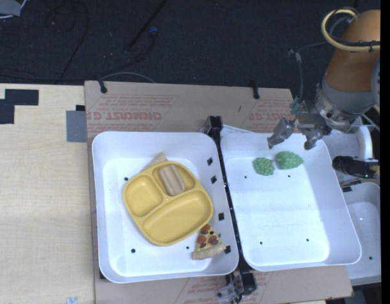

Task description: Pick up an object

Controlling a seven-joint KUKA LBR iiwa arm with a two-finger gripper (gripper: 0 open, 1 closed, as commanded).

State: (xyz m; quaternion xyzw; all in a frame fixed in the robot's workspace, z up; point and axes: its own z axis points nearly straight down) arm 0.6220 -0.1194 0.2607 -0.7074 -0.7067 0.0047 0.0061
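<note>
Two green leafy pieces lie in the right bin (290,246) near its far edge: a smaller one (264,166) and a larger one (288,160). My gripper (295,137) hangs just above and behind the larger green piece, fingers spread apart with nothing between them. In the left bin (112,170) sits a yellow divided plate (168,202) with a tan hot dog bun (172,178) in its top compartment. A pizza slice (208,243) lies by the plate's lower right rim.
A black divider (223,195) runs between the two bins. A tan wedge (158,159) peeks from behind the plate's far rim. The bins rest on cardboard (182,106). A black fixture (353,165) sticks out at the right bin's right side.
</note>
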